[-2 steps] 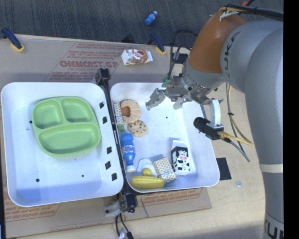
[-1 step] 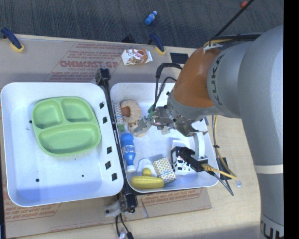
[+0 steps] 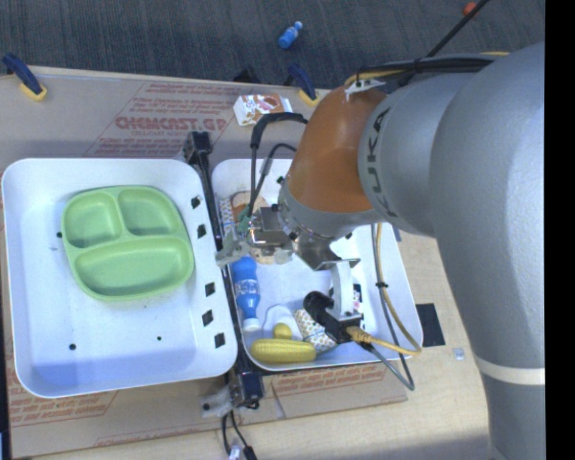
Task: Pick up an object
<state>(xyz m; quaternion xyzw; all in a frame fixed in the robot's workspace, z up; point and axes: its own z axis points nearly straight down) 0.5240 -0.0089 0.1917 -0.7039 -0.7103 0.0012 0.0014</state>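
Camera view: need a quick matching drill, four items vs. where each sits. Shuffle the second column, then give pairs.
Things:
1. green divided plate
2. blue-capped bottle
3. yellow banana
4. small blue object

Places:
A. right bin, near front edge
B. dark floor beyond the bench
C. left bin
D. right bin, along its left wall

Pairs: 1-C, 2-D, 3-A, 4-B
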